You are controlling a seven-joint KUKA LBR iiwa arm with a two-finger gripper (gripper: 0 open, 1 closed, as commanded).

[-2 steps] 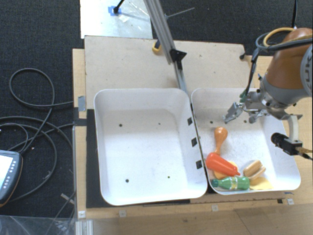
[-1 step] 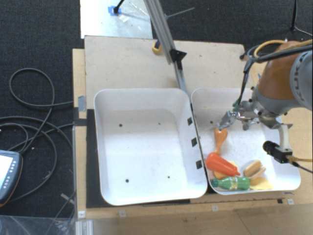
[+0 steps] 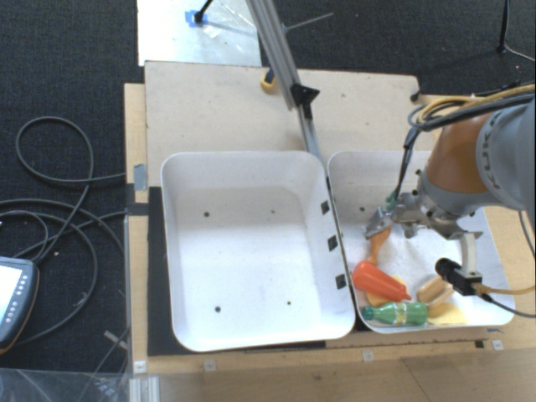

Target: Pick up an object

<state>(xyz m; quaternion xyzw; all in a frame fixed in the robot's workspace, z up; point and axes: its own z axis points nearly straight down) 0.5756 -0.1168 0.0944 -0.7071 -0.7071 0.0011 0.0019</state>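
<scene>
My metal two-finger gripper sits low in the right-hand shallow white bin, and I can't tell how wide it stands or whether it has anything. A small orange carrot-shaped piece lies right at its tip. Nearer that bin's front edge: a bigger orange-red wedge, a green plastic bottle, a tan bread-roll toy. The risk as I judge it: the carrot piece is narrow, so an off-centre close could squirt it sideways.

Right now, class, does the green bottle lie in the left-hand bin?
No. The green bottle lies near the front edge of the right bin, beside the orange carrot.
</scene>
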